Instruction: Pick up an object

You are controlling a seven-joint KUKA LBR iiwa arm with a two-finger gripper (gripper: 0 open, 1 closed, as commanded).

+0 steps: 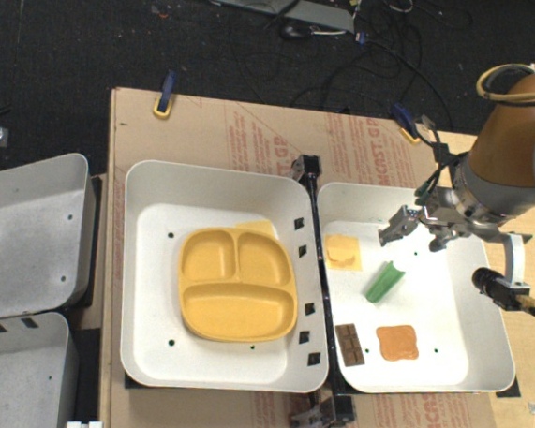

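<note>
While the gripper is held above the right bin with fingers spread and nothing between them, a green block lies just below it. A yellow divided tray is seen in the left bin

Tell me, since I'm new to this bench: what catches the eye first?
The big yellow divided tray lying in the left bin stands out most. In the right bin lie a green block, a pale yellow piece, an orange square and a brown bar, with the gripper above its far edge.
</note>
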